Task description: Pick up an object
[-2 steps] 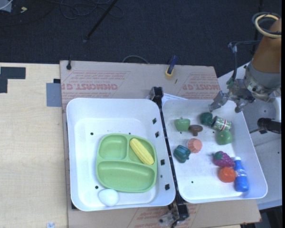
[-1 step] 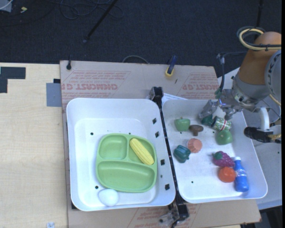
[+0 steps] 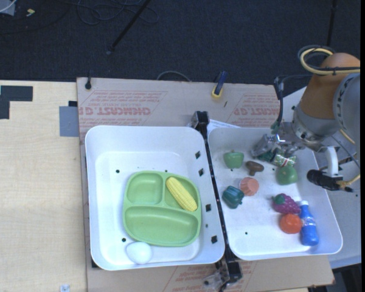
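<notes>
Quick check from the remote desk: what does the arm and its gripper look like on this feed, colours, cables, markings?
The arm is grey and rounded, with an orange band above the wrist. A yellowish cable loops over the band, and thin dark cables trail beside it. The gripper is a small metallic grey assembly with dark parts. No markings are readable.

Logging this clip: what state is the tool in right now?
Tool: over the right bin's upper part; open or shut cannot be told.
</notes>
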Tool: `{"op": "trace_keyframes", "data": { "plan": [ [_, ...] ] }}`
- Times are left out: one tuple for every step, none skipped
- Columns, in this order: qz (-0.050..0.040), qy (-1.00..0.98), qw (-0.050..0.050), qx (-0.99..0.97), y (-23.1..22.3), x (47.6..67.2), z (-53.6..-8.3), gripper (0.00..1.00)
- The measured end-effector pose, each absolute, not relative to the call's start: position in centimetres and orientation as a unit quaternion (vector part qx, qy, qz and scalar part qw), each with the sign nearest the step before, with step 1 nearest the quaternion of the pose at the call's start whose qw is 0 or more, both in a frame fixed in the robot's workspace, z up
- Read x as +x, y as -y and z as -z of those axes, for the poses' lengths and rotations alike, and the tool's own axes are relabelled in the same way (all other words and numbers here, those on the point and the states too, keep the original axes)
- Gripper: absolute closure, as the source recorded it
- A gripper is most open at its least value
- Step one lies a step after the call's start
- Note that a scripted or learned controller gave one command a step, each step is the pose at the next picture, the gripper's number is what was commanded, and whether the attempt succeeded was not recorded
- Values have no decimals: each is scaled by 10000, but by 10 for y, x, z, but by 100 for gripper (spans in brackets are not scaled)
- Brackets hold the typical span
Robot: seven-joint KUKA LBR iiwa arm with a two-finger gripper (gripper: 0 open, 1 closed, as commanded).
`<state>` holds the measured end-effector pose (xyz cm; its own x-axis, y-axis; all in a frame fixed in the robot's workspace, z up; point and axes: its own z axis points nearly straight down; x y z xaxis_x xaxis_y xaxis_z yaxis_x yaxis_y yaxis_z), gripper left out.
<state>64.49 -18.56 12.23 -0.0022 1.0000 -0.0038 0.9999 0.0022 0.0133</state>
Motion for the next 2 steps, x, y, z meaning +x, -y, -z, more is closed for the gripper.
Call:
{"op": "trace_keyframes", "data": {
  "plan": [
    [-35,-7073,72,7069,186,646,-117,0],
    [-6,-7072,31,7070,187,644,-126,100]
  ]
}}
